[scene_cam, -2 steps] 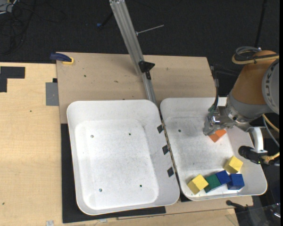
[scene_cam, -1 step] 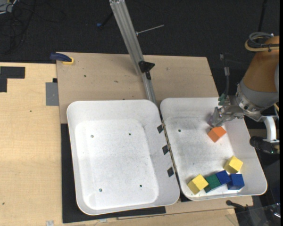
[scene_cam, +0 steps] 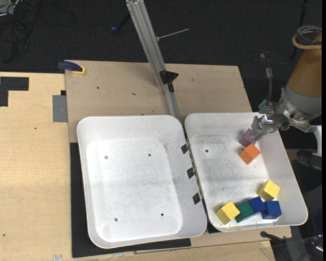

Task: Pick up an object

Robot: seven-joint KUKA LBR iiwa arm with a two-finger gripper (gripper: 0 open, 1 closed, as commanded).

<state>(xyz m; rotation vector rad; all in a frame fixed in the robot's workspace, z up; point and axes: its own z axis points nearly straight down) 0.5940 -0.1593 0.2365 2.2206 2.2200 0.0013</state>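
A slanted overhead view showed a light wooden bench point(scene_cam: 22, 162) carrying two shallow white bins side by side. The left bin point(scene_cam: 92, 132) sat near the bench's front edge. The right bin point(scene_cam: 217, 123) touched it along a shared edge, where small black clips point(scene_cam: 190, 172) stood in a row.

The grey arm with its orange band point(scene_cam: 307, 72) reached in from the right side over the far right corner of the right bin. Its gripper point(scene_cam: 256, 130) pointed down inside that corner, close to the bin's right wall. A small purple block point(scene_cam: 245, 138) lay right at the gripper's tip. How far the gripper stood open could not be told, and nothing could be seen clamped in it, so whether it touched the purple block was unclear.

An orange cube point(scene_cam: 250, 153) lay just beside the purple block, toward the bin's front. Well apart from these, a cluster sat in the right bin's front right corner: a yellow cube point(scene_cam: 270, 190) by the right wall, two blue cubes point(scene_cam: 264, 206) touching each other near the front rim, a green block point(scene_cam: 245, 209) beside them, and another yellow cube point(scene_cam: 227, 212) at the cluster's left end.

Behind the bins, a slim aluminium rail point(scene_cam: 149, 42) rose at a tilt from the bench's rear, and a blue and yellow clamp point(scene_cam: 70, 67) lay at the rear left corner of a brown board point(scene_cam: 206, 83)
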